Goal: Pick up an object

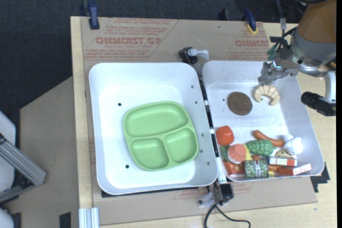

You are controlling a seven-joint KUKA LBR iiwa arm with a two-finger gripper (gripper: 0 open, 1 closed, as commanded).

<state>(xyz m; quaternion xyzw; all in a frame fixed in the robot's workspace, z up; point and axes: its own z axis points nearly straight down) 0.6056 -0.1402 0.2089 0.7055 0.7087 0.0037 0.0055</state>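
White bins: two shallow trays sit side by side on a cardboard-covered bench; the left bin point(101, 115) carries a green divided plate point(159, 134), the right bin point(307, 131) a scatter of toy food.
Arm: the grey KUKA arm reaches in from three o'clock, its gripper point(269, 73) low over the right bin's upper area.
Gripper state: cannot be told from this angle.
Progress: by the look of it, nothing is lifted yet; every item lies on the bin floor, so the grasp and the raise are both left to do.
Nearest object: a croissant point(267, 94) lies just beside the gripper, toward six o'clock of it, seemingly apart from it.
Next nearest: a brown cookie point(240, 103) rests near the croissant, at about eight o'clock from the gripper.
Remaining pile: a red tomato point(225, 135), a sausage point(269, 139), a green can point(256, 168) and other pieces crowd the bin's lower end, well apart from the gripper at six o'clock.
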